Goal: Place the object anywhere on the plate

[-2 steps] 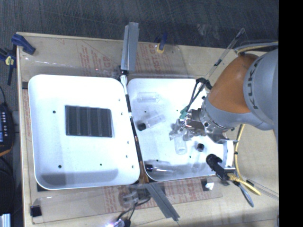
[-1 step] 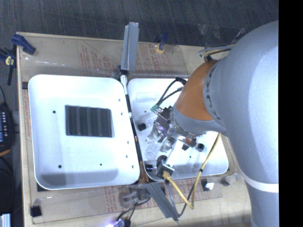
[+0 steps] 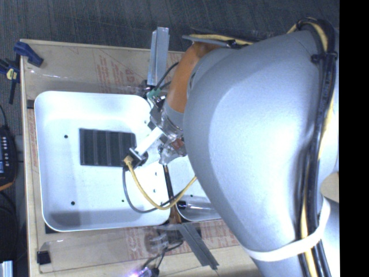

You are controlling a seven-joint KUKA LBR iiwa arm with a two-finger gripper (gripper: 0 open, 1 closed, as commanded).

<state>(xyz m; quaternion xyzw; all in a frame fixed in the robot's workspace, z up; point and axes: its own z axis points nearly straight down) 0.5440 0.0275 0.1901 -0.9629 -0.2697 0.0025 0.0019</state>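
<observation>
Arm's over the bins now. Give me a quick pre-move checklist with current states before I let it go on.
1. Gripper located near the seam between the bins: ok.
2. Object seen between the fingers: cannot tell.
3. Plate located: cannot tell; the arm covers most of the right bin.
4. Left bin in view, dark ribbed insert lying flat: ok.
5. Yellow cable loops over the left bin floor, snag risk: not ok.

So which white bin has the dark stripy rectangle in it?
The left bin, seen whole, holds the dark rectangle. The arm covers most of the other bin.
</observation>
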